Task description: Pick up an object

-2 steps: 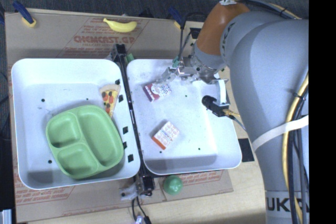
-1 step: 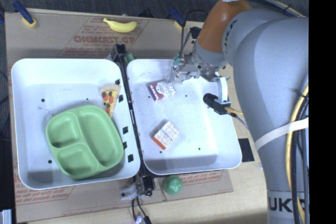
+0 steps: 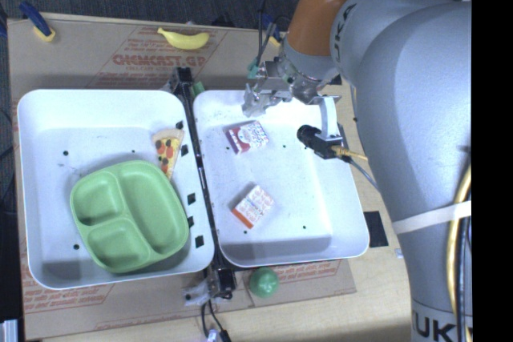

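Gripper (image 3: pixel 258 97): over right bin (image 3: pixel 345 232) far edge, just beyond red-white packet (image 3: pixel 247 136) (jaws – can't tell); second packet (image 3: pixel 254 207) nearer bin's front.

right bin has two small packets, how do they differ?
The upper packet lies at the bin's far end, just below the pincer; the lower packet lies mid-bin, away from it. The upper packet shows a dark red part on its left; the lower packet shows an orange-red edge. Both are small, flat, mostly white, lying tilted in the right bin.
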Robot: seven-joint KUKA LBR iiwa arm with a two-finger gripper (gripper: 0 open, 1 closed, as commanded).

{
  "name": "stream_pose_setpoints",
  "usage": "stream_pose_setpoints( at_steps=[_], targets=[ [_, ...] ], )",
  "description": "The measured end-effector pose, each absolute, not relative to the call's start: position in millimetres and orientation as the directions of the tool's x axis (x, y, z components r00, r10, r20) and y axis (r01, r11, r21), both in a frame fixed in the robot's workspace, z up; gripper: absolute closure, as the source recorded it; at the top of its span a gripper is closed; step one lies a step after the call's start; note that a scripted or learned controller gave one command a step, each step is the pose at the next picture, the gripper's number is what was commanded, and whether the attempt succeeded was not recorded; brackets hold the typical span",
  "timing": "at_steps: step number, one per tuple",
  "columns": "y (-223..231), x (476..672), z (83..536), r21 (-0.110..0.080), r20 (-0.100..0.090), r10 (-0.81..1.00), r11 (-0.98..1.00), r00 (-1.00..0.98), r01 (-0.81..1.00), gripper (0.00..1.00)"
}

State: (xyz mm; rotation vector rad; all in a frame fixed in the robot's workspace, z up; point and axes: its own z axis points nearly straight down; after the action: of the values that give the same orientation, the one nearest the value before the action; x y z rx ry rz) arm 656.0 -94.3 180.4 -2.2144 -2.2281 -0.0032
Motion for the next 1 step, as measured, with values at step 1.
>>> stream_pose_setpoints(
  at_steps=[1],
  targets=[
    [-98.1,566.8,200.5,-0.003,-0.001,1.0,0.005,-0.005,1.0,1.0]
  ],
)
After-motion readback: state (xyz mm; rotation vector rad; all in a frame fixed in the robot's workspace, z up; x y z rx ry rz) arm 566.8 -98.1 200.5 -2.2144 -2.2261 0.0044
